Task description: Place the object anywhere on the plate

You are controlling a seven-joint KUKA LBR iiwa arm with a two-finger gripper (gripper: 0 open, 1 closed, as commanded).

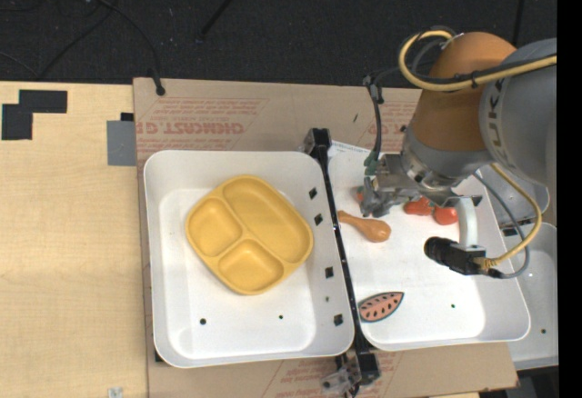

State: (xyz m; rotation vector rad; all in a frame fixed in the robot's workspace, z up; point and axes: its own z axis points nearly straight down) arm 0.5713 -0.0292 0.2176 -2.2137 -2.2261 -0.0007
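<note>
While the gripper (375, 196) hangs low over the far left part of the right bin (509, 319), its fingers cannot be told apart. Just beside it lies a wooden spoon (366, 225); red pieces (432, 210) sit to its right, and a watermelon slice (380, 306) lies nearer. Which is the object cannot be told. A sound grasp should centre on one item, lift clear of the divider, then travel left to the yellow plate (247, 233) in the left bin (173, 333).
</note>
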